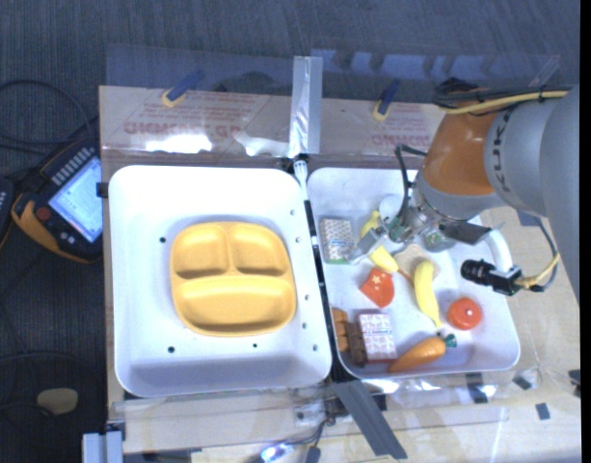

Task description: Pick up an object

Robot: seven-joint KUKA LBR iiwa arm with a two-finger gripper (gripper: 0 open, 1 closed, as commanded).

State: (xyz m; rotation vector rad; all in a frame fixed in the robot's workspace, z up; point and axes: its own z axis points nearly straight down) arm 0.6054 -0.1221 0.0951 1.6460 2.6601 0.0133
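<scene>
You see the arm (507,152) reaching in from the right, with its orange band above the wrist, and the gripper (403,228) is low over the upper middle part of the right bin (507,355). Whether the gripper is open or closed, I cannot tell from this view, because the wrist covers it.

The objects that can be picked all lie in the right bin. Just below the gripper, almost touching it, you find a small yellow piece (383,258). A second small yellow piece (372,223) is just to the left of the gripper. Further left, near the wall between the bins, lies a greenish packet (335,237). Below the gripper is a red piece (377,286), and to its right a banana (425,291) lying almost straight up and down in the view. A tomato (465,313) is near the right wall, well apart from the gripper. At the lower side you see a patterned box (376,335) and a carrot (419,352), tilted, with its green end toward the tomato.

In the left bin (131,355) rests a yellow tray (233,276) with three compartments.
</scene>
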